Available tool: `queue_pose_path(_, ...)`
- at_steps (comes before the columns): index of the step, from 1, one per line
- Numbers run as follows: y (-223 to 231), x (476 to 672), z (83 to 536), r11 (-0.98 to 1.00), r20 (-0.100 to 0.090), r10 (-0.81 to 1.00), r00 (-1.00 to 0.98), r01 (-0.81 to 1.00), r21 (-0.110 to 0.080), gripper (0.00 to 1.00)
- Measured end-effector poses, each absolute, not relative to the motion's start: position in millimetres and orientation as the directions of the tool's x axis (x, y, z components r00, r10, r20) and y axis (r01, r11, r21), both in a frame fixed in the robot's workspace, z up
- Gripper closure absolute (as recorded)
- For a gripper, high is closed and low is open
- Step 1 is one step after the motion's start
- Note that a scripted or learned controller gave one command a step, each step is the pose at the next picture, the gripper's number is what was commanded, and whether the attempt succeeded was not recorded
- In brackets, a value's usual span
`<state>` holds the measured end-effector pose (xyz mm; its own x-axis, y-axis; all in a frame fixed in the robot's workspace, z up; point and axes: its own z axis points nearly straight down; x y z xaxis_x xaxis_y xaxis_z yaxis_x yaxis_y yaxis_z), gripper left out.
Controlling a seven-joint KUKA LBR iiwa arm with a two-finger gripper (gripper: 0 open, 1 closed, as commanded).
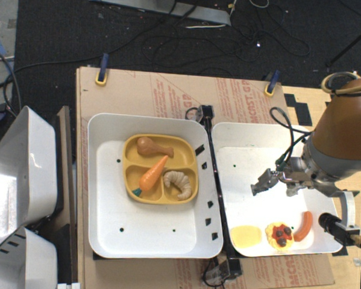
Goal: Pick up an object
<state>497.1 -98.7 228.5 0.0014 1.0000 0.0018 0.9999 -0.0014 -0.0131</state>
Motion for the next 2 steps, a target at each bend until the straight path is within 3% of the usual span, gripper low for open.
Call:
queue_pose_path(1, -98.6, 499.6, 234.2, 0.001, 0.000, 1.000, -0.001, 1.000, -0.001, 0.00)
queue_pose_path(2, -102.8, 501.4, 189.9, -0.002, 0.000, 1.000, 0.002, 1.000, -0.004, 0.00)
